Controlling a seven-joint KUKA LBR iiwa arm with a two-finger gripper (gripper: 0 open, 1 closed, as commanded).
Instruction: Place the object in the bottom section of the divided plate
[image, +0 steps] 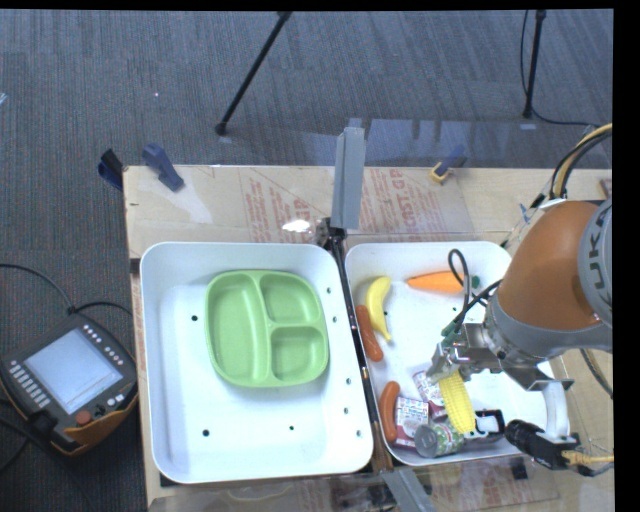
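I'm over the right bin (425, 255) now, my arm (560, 280) reaching in from its right side, orange band up top, wrist tipped down toward the bin's near edge. My fingers (447, 368) sit right at the top of the corn cob (456, 398), which lies near the front of the bin among a sausage (388, 408), a small packet (411, 411) and a grey can (436, 440); how wide I'm spread, or whether I've got the corn, I cannot tell from here. Banana (377, 302) and carrot (435, 282) lie toward the far edge. The green divided plate (267, 328) waits in the middle of the left bin (170, 400), well apart. I reckon the trick is squaring up across the cob's width, closing firmly, lifting straight clear of the clutter, then crossing the rim between bins to the plate's bottom section.
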